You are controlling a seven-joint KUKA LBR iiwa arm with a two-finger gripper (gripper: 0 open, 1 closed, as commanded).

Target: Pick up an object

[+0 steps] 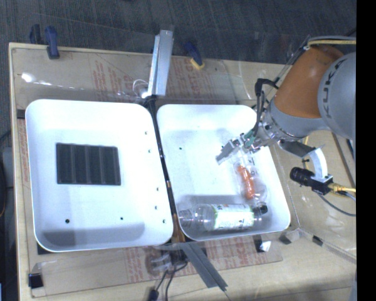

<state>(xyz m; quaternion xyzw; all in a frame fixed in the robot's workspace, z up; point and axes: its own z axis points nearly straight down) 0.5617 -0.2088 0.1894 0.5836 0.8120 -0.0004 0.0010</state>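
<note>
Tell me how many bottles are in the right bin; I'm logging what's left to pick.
2. A clear bottle lies on its side along the right bin's near wall. A smaller orange bottle lies just above it, below the gripper. None looks hidden.

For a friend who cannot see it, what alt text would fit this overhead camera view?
A grey robot arm reaches from the right, its gripper hanging over the right white bin, just above an orange object and a clear plastic bottle lying along the bin's near wall. The left white bin holds a dark ribbed rectangle.
</note>
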